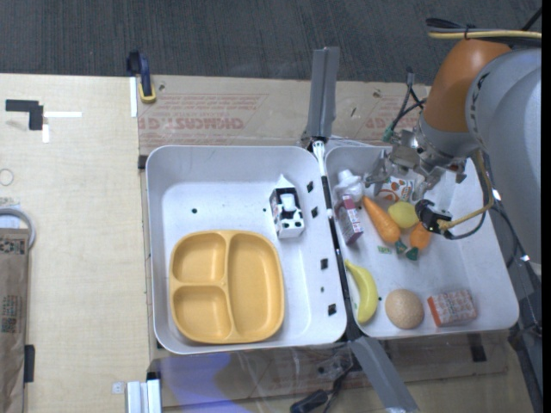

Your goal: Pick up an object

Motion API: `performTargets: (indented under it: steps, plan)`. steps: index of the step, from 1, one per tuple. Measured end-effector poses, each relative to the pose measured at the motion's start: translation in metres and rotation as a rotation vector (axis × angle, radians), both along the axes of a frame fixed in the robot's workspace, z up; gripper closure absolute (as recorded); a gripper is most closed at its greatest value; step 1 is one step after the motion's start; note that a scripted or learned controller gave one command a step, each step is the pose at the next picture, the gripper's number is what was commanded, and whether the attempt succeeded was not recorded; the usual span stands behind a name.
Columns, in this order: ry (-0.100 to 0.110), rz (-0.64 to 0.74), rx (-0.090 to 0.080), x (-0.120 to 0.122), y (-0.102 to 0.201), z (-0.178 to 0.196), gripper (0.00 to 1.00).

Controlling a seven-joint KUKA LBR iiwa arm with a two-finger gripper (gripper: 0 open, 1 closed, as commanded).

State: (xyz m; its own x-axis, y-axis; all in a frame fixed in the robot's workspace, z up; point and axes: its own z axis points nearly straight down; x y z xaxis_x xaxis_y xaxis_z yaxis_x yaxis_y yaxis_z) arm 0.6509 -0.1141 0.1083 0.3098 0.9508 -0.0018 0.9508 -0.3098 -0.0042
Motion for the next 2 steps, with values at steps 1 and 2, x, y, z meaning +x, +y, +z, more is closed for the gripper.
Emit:
performTargets:
  steps: [1, 2]
  plan:
    - [0.001, -0.127, 0.001, -0.0475, -0.0213, -0.0185, 0.00]
    - [0.004, -0.133, 0.002, -0.0481, -0.0229, -0.0109, 1.00]
